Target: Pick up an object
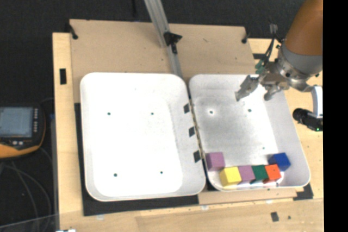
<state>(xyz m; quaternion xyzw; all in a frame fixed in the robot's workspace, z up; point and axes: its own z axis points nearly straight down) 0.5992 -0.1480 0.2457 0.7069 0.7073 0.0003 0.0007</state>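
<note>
Several small blocks lie along the near edge of the right bin (228, 117): a purple block (215, 160), a yellow block (230, 175), a second purple block (246, 173), a green block (259, 172), an orange block (272, 172) and a blue block (280, 160). My gripper (256, 90) hangs over the far right part of this bin, well away from the blocks. Its two fingers stand spread apart with nothing between them.
The left bin (136, 133) sits beside the right one, joined by dark clips at the seam. A slanted metal rail (155, 5) rises from the back of the bench. A small screen device (19, 125) lies off the bench at left.
</note>
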